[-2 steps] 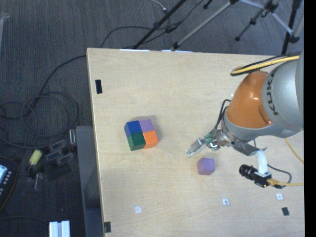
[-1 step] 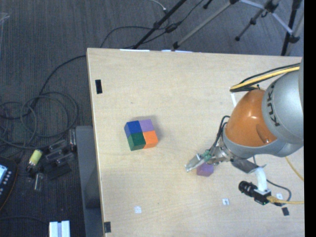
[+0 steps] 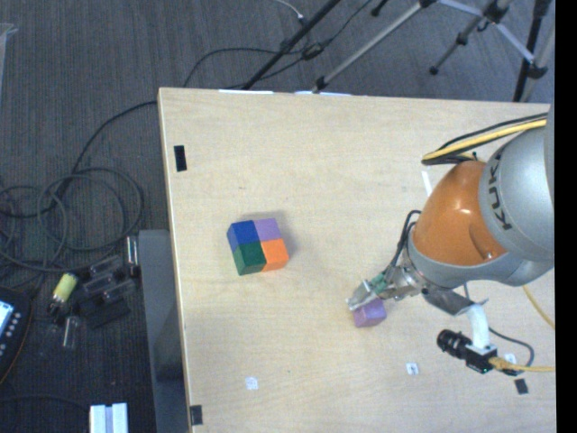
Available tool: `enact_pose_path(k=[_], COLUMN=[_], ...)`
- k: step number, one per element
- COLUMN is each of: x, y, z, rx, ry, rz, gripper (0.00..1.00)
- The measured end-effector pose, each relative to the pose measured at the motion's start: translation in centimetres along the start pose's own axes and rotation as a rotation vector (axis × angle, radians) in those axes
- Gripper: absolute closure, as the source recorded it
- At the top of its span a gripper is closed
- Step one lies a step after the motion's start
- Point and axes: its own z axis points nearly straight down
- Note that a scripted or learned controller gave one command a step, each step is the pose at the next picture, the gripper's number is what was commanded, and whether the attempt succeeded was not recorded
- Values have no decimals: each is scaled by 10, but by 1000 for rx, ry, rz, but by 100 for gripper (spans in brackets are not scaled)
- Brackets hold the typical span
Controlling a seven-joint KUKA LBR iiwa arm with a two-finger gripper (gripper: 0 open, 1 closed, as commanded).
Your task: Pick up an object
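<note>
Small purple block (image 3: 369,313) on bench top (image 3: 361,152), right of centre, directly at tip of gripper (image 3: 367,299). Block sits just below and touching, or nearly touching, finger ends; contact not resolvable at this res. Fingers: state cannot be told, too small and partly masked by wrist hardware. Block not confirmed between fingers; appears to rest on surface, slightly tilted. Arm (image 3: 491,215) reaching in from right, grey housing w/ orange band (image 3: 455,219) above wrist, yellow-black cable (image 3: 478,142) running across top of housing. Small black fitting w/ white bracket (image 3: 469,341) just below wrist, near right edge. Surface: light wood-tone board, flat, matte, w/ small black marker (image 3: 180,158) near upper left edge and two tiny pale tags (image 3: 251,383) low on board. Multi-colour cube (image 3: 257,245) well apart to left of gripper, made of blue, purple, green, orange sections, upright, not touched. Room: dark grey carpet (image 3: 81,61) around bench, loose black cables (image 3: 72,210) coiled at left, tripod legs (image 3: 469,16) at top right, misc. black clamps and yellow part (image 3: 63,289) on floor at left. Purple block: pale lilac, roughly cubic, plain faces, no markings legible.
</note>
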Motion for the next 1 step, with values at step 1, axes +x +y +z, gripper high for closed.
enact_pose_path(k=[1], x=[58], y=[29], z=[-93], rx=[-3], ry=[-6], rz=[156], gripper=[100])
